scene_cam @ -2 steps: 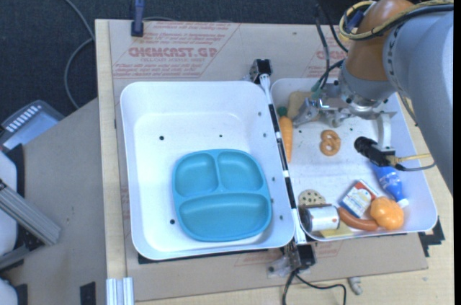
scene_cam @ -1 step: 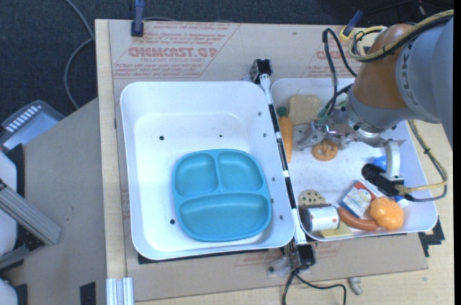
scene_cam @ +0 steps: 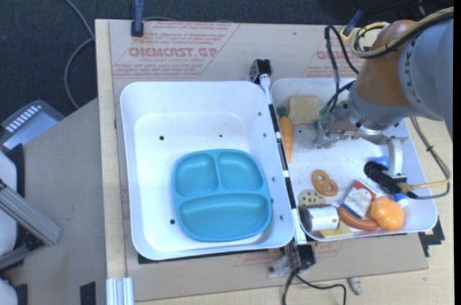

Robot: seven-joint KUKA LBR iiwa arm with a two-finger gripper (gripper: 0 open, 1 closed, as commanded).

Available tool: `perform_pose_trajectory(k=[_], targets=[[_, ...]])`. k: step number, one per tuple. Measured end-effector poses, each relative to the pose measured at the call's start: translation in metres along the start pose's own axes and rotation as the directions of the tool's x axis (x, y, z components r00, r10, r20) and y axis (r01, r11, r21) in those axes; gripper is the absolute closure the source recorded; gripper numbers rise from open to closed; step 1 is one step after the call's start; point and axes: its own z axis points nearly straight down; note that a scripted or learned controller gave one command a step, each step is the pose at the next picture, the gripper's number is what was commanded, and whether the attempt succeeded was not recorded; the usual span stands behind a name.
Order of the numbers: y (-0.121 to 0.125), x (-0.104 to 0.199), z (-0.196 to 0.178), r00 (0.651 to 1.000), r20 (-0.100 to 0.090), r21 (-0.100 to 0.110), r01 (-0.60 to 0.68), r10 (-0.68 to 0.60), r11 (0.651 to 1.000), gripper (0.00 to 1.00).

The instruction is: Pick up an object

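Note:
My gripper is low in the right bin, over its bare floor near the back left. A tan square block lies just behind it to the left. An orange carrot lies along the bin's left wall, a little apart from the gripper. In front of the gripper is a pretzel. Along the front wall lie a brown cracker, a silver can, a red sausage, a red and white packet and an orange fruit. Nothing shows between the gripper's tips.
The left bin holds a blue divided plate toward its front. A black clip sits at the back of the wall between the bins. The grey arm crosses the right bin's back right corner.

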Motion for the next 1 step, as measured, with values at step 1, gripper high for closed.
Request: perform_pose_trajectory(k=[1], targets=[[-0.0001,0.0001,0.0001,1.0,0.0,0.0,0.0,0.0,1.0,0.0]])
